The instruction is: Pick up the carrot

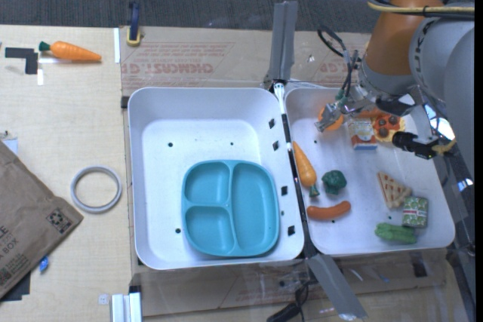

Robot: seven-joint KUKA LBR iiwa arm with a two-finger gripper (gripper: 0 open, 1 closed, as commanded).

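Note:
An orange carrot (pixel 304 164) lies lengthwise against the left wall of the right bin (pixel 445 237), its tip pointing toward the front. My gripper (pixel 337 113) hangs over the back left part of that bin, up and to the right of the carrot and apart from it. A small orange item (pixel 329 118) sits right at the gripper's tip, and the wrist hides how the two meet. A second carrot (pixel 72 51) with a green top lies on the bench at the far left, outside both bins.
The right bin also holds a broccoli (pixel 333 179), a sausage (pixel 329 211), a waffle wedge (pixel 392 190), a green carton (pixel 413 211), a pickle (pixel 395 233) and a pizza slice (pixel 389 124). A teal divided plate (pixel 230 209) lies in the left bin. A tape ring (pixel 96 187) rests on the bench.

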